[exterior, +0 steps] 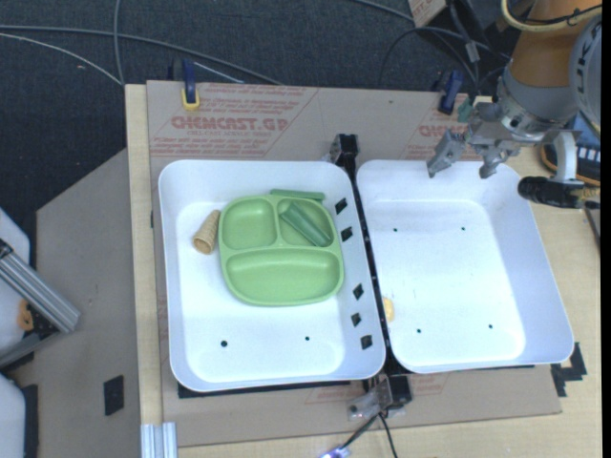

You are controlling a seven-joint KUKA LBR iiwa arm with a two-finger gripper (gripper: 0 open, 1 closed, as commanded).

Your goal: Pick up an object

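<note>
A green divided plate [281, 252] lies in the left bin [191, 351]. A green stick-shaped piece [305, 221] rests in the plate's upper right compartment, and another green strip [297, 196] lies along the plate's far edge. A tan cone [205, 232] lies just left of the plate. A small yellow-orange bit [388, 307] sits at the left wall of the right bin [535, 294]. My gripper [467, 161] hangs above the far edge of the right bin, its two fingers spread apart with nothing between them.
Black clips [344, 149] mark the seam between the two bins. A blue clamp [191, 92] and another [449, 92] hold the cardboard sheet at the back. Cables trail over the dark floor behind the bench.
</note>
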